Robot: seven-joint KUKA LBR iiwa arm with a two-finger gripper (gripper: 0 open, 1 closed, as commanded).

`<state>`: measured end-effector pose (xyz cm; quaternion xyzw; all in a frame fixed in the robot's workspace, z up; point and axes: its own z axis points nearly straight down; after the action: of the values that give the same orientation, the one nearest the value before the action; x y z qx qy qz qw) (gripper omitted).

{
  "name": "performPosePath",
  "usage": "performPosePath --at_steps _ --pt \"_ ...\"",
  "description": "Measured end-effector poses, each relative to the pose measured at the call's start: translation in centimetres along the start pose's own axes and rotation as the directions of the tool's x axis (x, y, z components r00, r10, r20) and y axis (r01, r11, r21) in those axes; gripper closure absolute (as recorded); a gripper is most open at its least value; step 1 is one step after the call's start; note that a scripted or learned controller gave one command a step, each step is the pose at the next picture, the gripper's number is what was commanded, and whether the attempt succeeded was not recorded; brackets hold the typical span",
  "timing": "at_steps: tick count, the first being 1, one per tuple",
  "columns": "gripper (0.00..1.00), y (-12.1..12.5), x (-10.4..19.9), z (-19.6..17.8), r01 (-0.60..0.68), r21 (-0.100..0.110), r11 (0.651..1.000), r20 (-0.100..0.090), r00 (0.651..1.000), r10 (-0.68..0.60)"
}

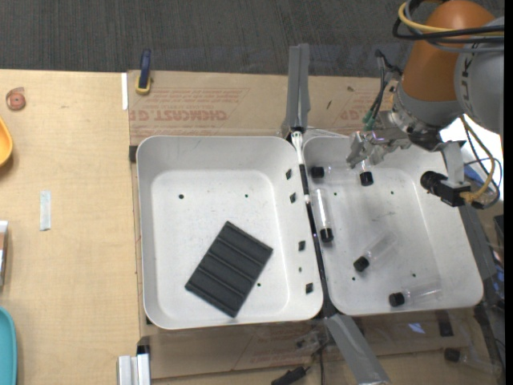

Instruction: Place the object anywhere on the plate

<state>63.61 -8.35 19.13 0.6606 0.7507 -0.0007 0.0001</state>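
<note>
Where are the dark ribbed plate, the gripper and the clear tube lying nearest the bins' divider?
Dark ribbed plate (230, 268): camera view, its centre.
Gripper (362, 157): camera view, between fingertips.
Clear tube (319, 211): camera view, its mid-length.

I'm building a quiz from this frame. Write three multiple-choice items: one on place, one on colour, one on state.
1. Where does the dark ribbed plate lie?
A. left bin
B. right bin
C. on the wooden bench

2. What colour are the caps on the clear vials in the right bin?
A. red
B. black
C. yellow

3. How does the plate sit in its bin?
A. square to the walls
B. standing on edge
C. flat, turned at a slant

Key: 1 A, it rests on the left bin floor; 2 B, each vial ends in a black cap; 3 C, its edges run diagonally to the bin walls.
</note>
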Motion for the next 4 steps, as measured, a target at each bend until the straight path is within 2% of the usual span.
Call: performPosePath --at_steps 1,2,3,4 --pt "1.0 1.2 2.9 -10.5 0.44 -0.001 0.898 0.001 0.898 -0.44" --pt "1.0 2.1 9.7 -12.6 0.863 -0.003 0.505 0.003 0.505 -0.863" --pt "1.0 -0.7 18.4 -11.7 0.731 0.001 0.682 -0.002 0.682 -0.731" --pt "1.0 4.3 21.9 -18.9 0.871 -0.002 0.492 0.003 0.492 -0.871"
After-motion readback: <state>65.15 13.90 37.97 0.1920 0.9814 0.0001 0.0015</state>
